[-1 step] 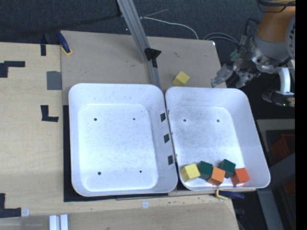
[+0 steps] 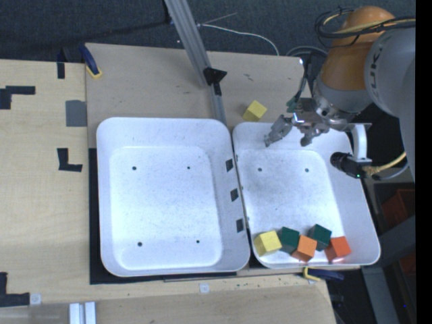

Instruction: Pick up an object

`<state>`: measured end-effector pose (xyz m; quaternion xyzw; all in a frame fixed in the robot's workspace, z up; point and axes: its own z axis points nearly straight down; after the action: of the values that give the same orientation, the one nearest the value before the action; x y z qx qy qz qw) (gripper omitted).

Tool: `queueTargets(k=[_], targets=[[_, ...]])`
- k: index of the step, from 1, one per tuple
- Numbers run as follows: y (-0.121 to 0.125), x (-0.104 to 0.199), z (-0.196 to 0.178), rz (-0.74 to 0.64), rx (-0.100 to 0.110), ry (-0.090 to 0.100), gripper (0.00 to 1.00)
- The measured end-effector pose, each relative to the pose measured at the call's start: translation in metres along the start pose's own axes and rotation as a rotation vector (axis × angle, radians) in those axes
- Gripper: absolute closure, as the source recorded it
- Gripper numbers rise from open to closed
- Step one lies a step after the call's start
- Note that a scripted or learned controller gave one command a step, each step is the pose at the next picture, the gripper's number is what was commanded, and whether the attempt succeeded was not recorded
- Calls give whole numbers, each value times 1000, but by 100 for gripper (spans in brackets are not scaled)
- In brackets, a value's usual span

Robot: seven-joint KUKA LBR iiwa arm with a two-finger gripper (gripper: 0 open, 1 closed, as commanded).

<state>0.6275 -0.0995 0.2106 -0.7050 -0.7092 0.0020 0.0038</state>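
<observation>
grey pole (image 2: pixel 191 36), white wire (image 2: pixel 246 36) — blue clamp (image 2: pixel 91 61)

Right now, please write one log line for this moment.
gripper: open, holding nothing, over right bin far edge | blocks: near corner | yellow block: on bench

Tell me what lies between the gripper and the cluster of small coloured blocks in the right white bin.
In the camera view, only bare speckled bin floor separates the gripper, at the bin's far edge, from the blocks at the near edge.

Robot lab: arm (image 2: pixel 378 59), white bins (image 2: pixel 162 130)
</observation>
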Motion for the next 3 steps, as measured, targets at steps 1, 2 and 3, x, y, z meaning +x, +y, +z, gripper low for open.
queueTargets(k=[1, 2, 3], targets=[[-40, 54, 21, 0, -2, 0, 0], [-47, 46, 20, 5, -5, -2, 0], [-87, 85, 20, 2, -2, -1, 0]])
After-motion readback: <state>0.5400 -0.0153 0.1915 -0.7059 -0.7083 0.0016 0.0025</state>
